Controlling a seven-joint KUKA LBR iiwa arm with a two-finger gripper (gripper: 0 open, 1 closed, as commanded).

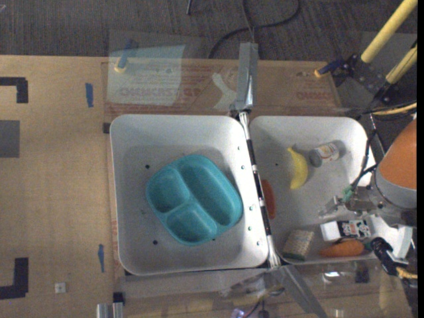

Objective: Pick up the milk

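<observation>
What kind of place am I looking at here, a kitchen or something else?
Probably a robotics lab or test bench, not a kitchen. A robot arm reaches over two white bins, cables trail on the carpet, and the bins hold toy-like items: a banana, a milk carton and a teal plate.

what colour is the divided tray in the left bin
Teal, or turquoise; the divided tray shows clearly in the camera view.

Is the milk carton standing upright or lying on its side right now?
Lying on its side: the milk carton shows its long printed face, flat on the right bin floor beside the carrot.
</observation>
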